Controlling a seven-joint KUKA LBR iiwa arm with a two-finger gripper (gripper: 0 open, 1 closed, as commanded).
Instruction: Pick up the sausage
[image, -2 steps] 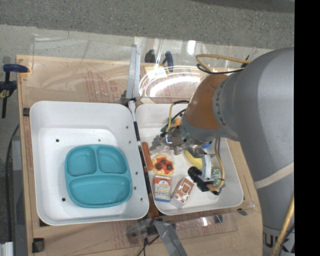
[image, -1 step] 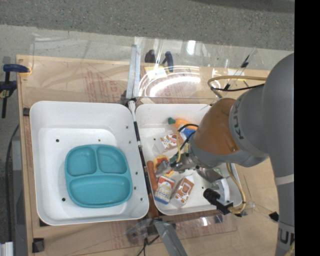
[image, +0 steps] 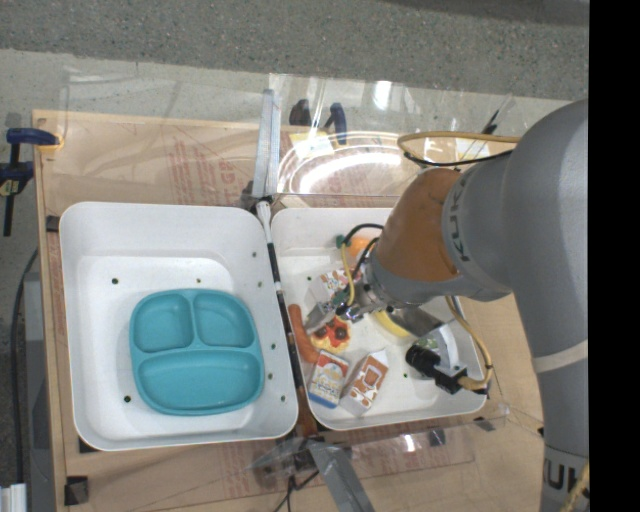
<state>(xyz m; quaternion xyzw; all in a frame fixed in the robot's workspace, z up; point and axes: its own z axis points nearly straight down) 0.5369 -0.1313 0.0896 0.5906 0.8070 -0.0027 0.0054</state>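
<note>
Right white bin (image: 300, 235): reddish-brown sausage (image: 301, 335) lies lengthwise along the left wall, beside two small printed food cartons (image: 347, 380). Grey two-finger gripper (image: 331, 312) sits low, just right of the sausage; its opening and any hold cannot be told. Left white bin (image: 100, 230): teal three-compartment plastic plate (image: 196, 352).

**A robotics lab bench, by the look of it**

This is a research or test setup, not a home kitchen. An industrial grey arm (image: 520, 230) with an orange band reaches over a plywood tabletop (image: 150, 160) bearing printed markings. Two shallow white bins (image: 160, 230) sit side by side in a fixed frame, with a metal rail (image: 266, 140) between them. A blue clamp (image: 18, 160) grips the tabletop's left edge, and clear plastic sheeting (image: 340, 110) lies at the far side. The floor beyond seems to be grey carpet, though it is hard to tell.
</note>
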